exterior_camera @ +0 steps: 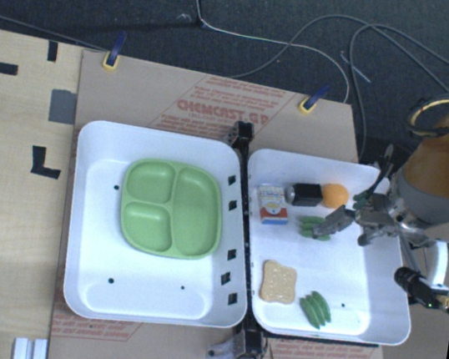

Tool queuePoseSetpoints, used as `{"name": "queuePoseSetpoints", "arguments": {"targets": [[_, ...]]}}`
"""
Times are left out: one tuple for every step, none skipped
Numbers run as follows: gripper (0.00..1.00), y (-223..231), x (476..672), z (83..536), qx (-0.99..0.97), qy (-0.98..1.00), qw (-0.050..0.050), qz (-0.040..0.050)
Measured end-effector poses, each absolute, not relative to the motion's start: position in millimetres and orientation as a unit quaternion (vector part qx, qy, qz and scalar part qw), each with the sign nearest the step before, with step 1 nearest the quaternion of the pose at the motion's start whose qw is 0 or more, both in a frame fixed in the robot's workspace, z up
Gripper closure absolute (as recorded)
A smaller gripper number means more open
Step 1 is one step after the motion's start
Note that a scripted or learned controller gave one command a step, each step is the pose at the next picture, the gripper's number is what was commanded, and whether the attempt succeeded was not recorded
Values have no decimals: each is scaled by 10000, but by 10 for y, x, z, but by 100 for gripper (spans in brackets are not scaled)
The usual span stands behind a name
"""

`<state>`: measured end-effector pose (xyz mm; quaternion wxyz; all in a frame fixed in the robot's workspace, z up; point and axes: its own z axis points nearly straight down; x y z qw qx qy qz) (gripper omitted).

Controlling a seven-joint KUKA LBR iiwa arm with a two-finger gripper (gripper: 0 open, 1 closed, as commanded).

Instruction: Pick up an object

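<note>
One fingers [338, 222] tip perhaps touches a green item [311, 227].

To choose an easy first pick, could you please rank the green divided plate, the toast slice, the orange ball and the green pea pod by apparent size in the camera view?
1. green divided plate, by far the largest
2. toast slice
3. green pea pod and orange ball: too alike to rank.
</note>
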<state>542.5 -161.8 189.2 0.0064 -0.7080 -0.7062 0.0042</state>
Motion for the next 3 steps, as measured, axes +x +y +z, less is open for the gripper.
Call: {"name": "queuePoseSetpoints", "arguments": {"targets": [[0, -1614, 5458, 1964, -7066, -7076, 9, 4], [0, -1663, 5533, 1409, -7068, -7074, 20, 21], [0, -1655, 5524, 873, -7066, -7076, 10, 16]]}}
